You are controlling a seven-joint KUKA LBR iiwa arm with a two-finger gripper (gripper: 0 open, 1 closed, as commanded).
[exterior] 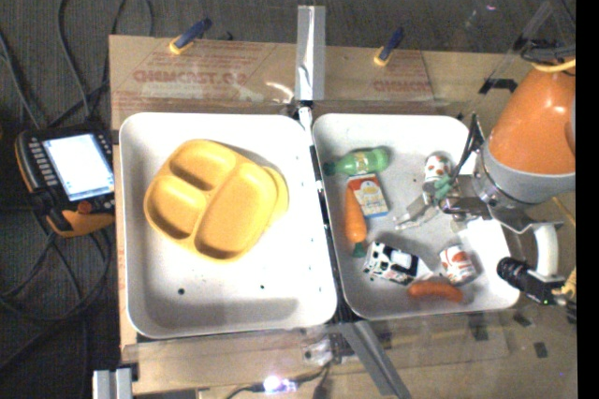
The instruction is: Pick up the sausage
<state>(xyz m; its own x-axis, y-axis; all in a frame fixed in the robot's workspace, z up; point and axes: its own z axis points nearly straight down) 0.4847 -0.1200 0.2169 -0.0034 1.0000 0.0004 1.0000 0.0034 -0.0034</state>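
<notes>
Hovering over the right bin (328, 229), the gripper (419, 212) has its fingers spread, nothing between them, its tips just above bare floor right of the carton (372, 197). Near that bin's front wall lies the sausage (436, 290), long axis running left to right, ends tilted slightly, just below a small can (458, 263). Faint red lettering on the cardboard (187, 77) behind the bins is too blurred to read.

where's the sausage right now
The sausage lies in the right bin, near its front edge, just below the small can and right of the black-and-white toy.
</notes>
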